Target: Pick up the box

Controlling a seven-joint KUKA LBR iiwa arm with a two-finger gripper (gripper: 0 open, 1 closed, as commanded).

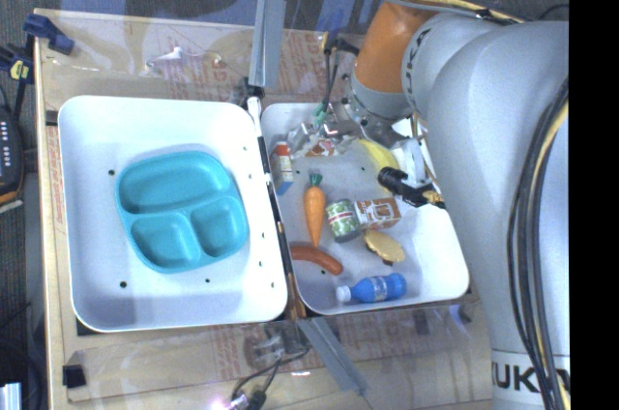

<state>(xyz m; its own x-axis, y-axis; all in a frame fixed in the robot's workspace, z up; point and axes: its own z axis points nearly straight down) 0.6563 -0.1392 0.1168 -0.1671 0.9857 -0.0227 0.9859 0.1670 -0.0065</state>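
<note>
Box (pixel 379 212) one, carrot (pixel 314 214) one, bottle (pixel 372 289) one

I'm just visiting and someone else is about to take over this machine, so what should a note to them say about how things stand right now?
Gripper: low at the far end of the right bin; I cannot tell how its jaws stand, and nothing shows held.
Box: small and brown, lying mid-bin, beside the green can, with the carrot further left.
Left bin: holds the blue divided tray.
Done: nothing visible; the box is not lifted.
Left: bring the gripper to the box, grasp it, raise it.
</note>
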